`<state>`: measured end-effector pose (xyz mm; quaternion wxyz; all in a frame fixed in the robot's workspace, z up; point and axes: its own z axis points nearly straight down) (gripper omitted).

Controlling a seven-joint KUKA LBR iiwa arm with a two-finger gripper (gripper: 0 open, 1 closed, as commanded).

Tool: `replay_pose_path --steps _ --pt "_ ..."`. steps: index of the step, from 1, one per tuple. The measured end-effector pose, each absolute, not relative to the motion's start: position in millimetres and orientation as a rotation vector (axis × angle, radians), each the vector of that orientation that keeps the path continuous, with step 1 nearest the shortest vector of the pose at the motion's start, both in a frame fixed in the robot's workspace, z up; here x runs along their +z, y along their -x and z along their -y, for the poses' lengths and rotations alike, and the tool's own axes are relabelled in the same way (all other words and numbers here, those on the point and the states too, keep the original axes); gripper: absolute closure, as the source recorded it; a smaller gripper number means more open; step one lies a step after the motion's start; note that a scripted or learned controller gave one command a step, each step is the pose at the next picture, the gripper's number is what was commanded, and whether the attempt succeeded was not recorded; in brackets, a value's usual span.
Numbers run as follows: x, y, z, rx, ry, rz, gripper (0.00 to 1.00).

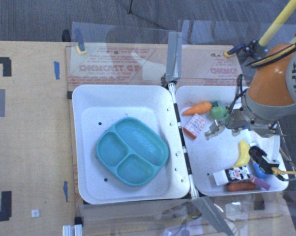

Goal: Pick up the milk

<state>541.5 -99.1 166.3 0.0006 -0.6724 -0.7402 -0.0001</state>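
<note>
Camera view: gripper over right bin, milk not held

Landmark is the right bin point(207, 183). Milk point(231, 175), a small white carton, lies on its side at the bin's near edge, touching a red sausage point(240, 186) just below it, with a banana point(243, 153) just above. Gripper point(214, 130) hovers over the bin's middle, near the carrot point(197, 108); fingers parted, nothing between them. Milk sits well apart from the gripper.
</note>
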Motion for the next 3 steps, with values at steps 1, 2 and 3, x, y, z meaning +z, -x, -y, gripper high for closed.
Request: replay_pose_path --steps 1,2,3 --pt "310 -597.4 149 -0.001 2.434 1.992 0.0" --pt "101 -593.3 158 0.001 2.469 1.942 0.0" --pt "89 -495.3 143 -0.014 2.345 2.103 0.0"
